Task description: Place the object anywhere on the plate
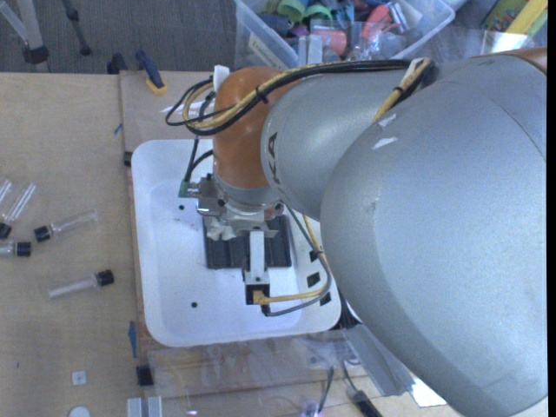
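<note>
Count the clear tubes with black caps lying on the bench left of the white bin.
3 that are plain: one tube upper left of the white bin, one below it, one at the left edge. More clear pieces above may be uncapped tubes; too blurred to tell.

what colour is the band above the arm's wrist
Orange, seen in the camera view on the band over the white bin.

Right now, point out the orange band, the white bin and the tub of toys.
orange band (239, 124), camera view, its curved top side
white bin (165, 259), camera view, bare floor left of the gripper
tub of toys (261, 33), camera view, its clear front wall
</note>
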Controlling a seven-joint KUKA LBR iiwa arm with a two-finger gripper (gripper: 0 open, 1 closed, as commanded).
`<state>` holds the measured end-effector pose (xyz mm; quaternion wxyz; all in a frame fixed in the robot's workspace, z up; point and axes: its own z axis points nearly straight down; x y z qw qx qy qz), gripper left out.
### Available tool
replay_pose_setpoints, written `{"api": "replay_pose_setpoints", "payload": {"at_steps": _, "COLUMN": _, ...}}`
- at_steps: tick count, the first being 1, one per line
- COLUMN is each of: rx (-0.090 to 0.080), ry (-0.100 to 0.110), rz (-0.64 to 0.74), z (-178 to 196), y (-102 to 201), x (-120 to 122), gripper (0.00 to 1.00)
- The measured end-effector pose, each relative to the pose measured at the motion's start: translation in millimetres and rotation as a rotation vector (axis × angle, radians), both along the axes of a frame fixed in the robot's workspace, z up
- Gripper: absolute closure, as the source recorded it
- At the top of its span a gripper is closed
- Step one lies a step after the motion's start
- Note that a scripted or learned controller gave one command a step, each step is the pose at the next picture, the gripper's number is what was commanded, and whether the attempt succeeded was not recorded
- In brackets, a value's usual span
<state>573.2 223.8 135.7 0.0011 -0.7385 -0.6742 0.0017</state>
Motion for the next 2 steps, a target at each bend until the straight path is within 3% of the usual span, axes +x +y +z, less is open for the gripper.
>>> {"api": "replay_pose_setpoints", "payload": {"at_steps": 1, "rx": -0.001, "ry": -0.003, "rz": -0.142, "z": 112, "y": 1, "x": 21, "gripper": 1.0}}
{"api": "replay_pose_setpoints", "payload": {"at_steps": 2, "rx": -0.001, "ry": 0.0, "rz": -0.159, "z": 107, "y": 1, "x": -27, "gripper": 1.0}}
